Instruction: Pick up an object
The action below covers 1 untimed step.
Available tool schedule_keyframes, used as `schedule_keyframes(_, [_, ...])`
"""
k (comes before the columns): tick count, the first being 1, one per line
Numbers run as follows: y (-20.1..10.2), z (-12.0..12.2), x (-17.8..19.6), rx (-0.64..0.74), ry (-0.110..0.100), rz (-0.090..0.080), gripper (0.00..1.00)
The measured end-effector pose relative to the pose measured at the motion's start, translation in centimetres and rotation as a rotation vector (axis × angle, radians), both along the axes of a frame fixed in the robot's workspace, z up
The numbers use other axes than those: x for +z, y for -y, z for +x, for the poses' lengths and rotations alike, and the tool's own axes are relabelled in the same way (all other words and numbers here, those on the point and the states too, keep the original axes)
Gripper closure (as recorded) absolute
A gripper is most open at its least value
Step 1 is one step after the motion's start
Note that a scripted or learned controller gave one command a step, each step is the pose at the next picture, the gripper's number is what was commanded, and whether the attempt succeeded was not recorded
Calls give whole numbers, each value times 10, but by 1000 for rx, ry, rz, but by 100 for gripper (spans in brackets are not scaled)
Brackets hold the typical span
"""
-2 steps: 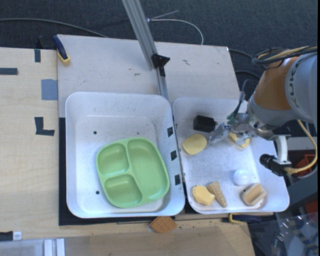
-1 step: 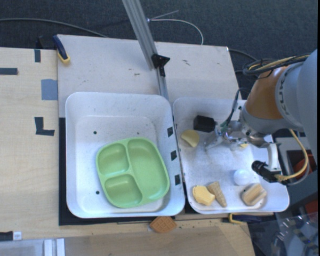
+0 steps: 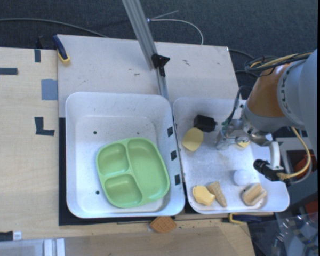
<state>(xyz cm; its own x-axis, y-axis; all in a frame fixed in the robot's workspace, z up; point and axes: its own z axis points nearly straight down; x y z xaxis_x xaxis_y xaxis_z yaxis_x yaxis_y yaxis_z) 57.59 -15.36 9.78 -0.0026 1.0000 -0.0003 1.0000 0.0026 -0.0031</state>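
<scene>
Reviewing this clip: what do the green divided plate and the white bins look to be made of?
Green divided plate: probably moulded plastic, judging by its uniform pale green colour, rounded compartment ridges and soft sheen. White bins, left and right: likely thin formed plastic with a matte, scuffed finish, given their rounded rims and dark specks. Neither is certain from this view.

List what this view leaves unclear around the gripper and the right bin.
- Gripper: finger state unreadable; too small, and the wrist above covers it.
- Small yellowish item beside the gripper: mostly covered by the wrist.
- White ball: pale against the right bin, outline vague.
- Black object: too dark to identify.
</scene>
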Motion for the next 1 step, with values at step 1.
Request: schedule_keyframes(1, [-2,-6,44,-2,5,0,100])
